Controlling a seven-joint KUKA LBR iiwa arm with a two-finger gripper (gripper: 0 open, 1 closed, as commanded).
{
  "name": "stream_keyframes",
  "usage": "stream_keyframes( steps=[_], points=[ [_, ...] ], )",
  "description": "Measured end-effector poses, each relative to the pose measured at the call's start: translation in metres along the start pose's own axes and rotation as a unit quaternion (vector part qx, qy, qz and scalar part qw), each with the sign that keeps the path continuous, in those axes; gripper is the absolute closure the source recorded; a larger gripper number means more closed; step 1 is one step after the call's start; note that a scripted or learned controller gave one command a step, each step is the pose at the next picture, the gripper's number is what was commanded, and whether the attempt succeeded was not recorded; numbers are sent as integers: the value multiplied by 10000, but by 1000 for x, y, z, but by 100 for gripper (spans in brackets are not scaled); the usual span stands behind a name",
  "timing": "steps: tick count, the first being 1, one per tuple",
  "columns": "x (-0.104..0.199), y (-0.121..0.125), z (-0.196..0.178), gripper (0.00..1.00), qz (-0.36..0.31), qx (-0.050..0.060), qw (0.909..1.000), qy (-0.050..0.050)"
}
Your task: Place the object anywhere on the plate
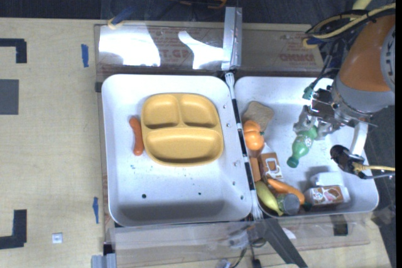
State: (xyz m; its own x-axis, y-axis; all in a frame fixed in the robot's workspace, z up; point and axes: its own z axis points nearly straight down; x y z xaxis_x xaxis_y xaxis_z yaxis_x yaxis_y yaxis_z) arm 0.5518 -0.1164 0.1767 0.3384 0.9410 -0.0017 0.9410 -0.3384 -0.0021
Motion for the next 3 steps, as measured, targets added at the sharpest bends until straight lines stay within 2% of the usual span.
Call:
stream_keyframes(
  steps=[1,2,3],
  points=[
    [81,7,-7,100,-132,-16,9999,5],
    [153,2,-7,100,-163,-17,9999,4],
    [153,2,-8,0,-162,-18,9999,4]
  ],
)
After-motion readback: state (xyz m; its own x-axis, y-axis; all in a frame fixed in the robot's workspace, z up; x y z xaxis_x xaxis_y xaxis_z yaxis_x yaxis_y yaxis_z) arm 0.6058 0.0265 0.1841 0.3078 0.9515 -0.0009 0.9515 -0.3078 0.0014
